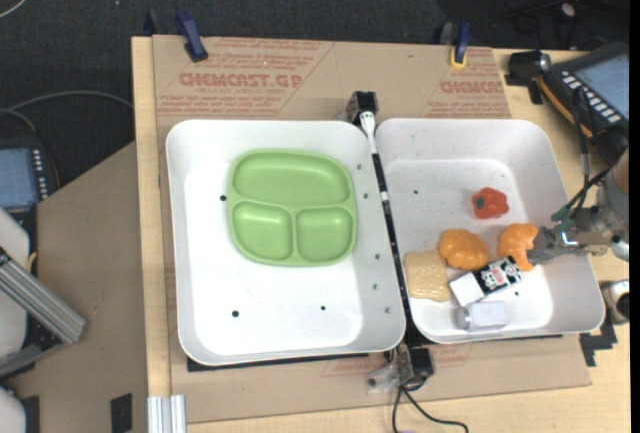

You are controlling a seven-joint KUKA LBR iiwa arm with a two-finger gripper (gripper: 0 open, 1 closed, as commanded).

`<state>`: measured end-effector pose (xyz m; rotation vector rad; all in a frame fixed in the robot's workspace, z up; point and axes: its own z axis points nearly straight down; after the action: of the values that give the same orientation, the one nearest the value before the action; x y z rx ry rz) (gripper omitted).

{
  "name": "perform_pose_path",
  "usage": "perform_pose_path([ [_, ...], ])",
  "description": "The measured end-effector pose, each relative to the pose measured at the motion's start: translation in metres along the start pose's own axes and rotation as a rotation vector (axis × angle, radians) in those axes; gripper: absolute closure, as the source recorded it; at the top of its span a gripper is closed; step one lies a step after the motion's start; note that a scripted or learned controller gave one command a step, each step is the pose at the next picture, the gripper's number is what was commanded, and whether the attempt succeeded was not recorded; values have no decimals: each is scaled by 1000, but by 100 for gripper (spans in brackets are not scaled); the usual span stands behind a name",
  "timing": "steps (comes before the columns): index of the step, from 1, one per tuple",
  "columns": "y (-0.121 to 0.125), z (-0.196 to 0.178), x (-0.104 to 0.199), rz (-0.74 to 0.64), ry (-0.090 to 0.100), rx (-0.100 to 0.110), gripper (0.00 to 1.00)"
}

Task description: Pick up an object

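Two white bins sit side by side on the brown table (300, 71). The left bin (200, 301) holds a green plate (292, 206) with three parts. The plate lies in the top half of that bin, away from every wall. White floor shows all around it, most of all below it.

The right bin (440, 146) has much less room at the bottom. Its top half is bare white floor. All its things crowd the lower half. A tan flat piece (425, 276) lies by the left wall. An orange lump (463, 247) is just beside it. A second orange lump (518, 241) lies nearer the right wall. A small red thing (490, 203) sits above the two lumps, a little apart from them. A white box with black marks (486, 280) lies below the lumps. A grey block (487, 315) lies close to the bottom wall.

The tool (553, 243) comes in over the right wall of the right bin. It is just beside the second orange lump. I cannot tell if its tips are spread or pressed together, or if they touch the lump.
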<state>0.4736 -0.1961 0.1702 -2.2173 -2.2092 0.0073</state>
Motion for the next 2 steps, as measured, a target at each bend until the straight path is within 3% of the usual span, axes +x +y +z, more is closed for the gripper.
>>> perform_pose_path([
  [1, 54, 36, -29, -5, -8, -15, 100],
  [2, 116, 6, 43, -12, -6, -20, 100],
])
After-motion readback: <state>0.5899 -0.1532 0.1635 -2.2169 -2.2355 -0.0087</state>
